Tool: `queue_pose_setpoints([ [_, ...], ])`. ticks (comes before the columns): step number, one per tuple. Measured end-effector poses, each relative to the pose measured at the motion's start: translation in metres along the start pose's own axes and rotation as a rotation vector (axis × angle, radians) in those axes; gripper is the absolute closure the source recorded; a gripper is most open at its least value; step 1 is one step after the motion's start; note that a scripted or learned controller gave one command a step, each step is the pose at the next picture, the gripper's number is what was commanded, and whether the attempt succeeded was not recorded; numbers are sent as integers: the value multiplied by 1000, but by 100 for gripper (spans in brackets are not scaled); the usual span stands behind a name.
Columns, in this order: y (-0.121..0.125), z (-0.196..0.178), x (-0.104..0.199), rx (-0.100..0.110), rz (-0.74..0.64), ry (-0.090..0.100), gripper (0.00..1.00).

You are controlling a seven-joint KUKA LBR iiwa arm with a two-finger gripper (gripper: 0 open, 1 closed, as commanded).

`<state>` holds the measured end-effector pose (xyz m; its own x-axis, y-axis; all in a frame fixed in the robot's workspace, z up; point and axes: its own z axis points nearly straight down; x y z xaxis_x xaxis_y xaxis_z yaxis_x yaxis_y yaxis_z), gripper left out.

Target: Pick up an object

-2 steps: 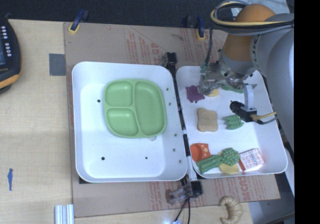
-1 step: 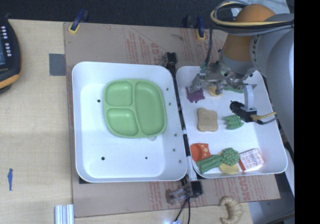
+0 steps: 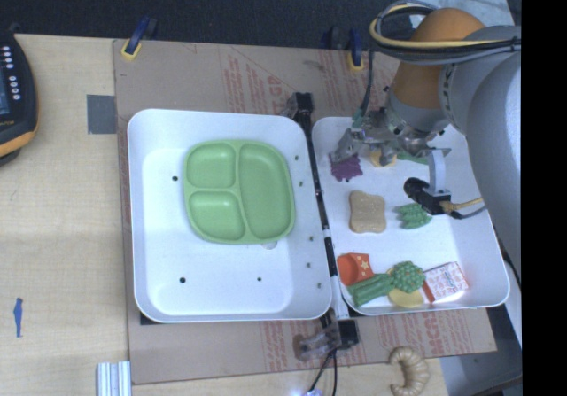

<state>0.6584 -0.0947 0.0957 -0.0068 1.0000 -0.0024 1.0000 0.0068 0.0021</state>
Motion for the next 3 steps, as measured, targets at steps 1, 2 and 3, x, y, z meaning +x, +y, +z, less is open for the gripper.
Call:
queue_pose_setpoints([
  [1, -2, -8, -1, 7, -2, 1, 100],
  [2, -2, -8, -1, 8, -2, 1, 0],
  [3, -2, 4, -1, 7, 0, 1, 0],
])
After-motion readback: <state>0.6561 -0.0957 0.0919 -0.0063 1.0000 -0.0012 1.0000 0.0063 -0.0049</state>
